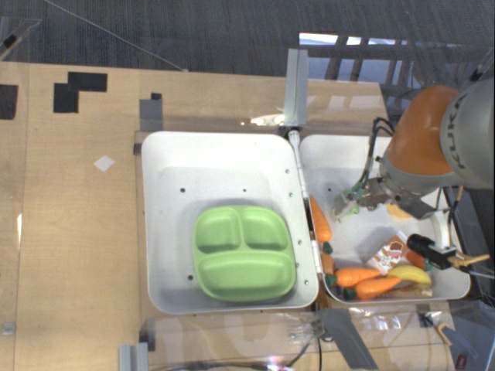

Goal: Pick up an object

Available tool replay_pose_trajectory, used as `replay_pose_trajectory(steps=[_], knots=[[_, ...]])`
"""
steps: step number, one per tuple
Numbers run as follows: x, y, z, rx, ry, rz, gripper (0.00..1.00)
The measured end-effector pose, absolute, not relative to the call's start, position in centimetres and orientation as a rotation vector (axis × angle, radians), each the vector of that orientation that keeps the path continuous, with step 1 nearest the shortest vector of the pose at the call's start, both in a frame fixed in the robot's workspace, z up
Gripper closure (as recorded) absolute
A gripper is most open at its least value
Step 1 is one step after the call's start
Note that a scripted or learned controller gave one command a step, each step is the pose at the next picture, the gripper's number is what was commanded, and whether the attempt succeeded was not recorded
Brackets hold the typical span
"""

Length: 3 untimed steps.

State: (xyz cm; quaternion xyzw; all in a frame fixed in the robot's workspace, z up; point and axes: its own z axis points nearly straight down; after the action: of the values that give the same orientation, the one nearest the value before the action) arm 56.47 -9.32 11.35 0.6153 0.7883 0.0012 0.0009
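My gripper (349, 204) hangs over the bare white floor in the upper middle of the right bin (340, 157), open, with nothing between its fingers. To its left an orange carrot (319, 221) lies along the bin's left wall. Near the front edge two more carrots (357, 277) (380, 287) lie side by side, and a yellow banana (411, 275) rests against them. A small printed snack packet (389, 253) sits just behind the banana, below and to the right of the gripper.
The left bin (166, 168) holds a green divided plate (244, 252) in its front half. A raised divider (302, 199) separates the two bins. The arm's orange band (418, 134) hangs over the right bin's far right side.
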Motion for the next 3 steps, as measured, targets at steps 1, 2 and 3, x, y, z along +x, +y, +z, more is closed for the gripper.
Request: replay_pose_trajectory(steps=[1, 2, 3], knots=[[55.9, -9.7, 9.1, 1.833, 2.539, 0.013, 0.0], [63.9, -8.8, 9.0, 1.786, 2.568, 0.014, 0.0], [60.0, -10.6, 9.1, 1.589, 2.691, 0.014, 0.0]])
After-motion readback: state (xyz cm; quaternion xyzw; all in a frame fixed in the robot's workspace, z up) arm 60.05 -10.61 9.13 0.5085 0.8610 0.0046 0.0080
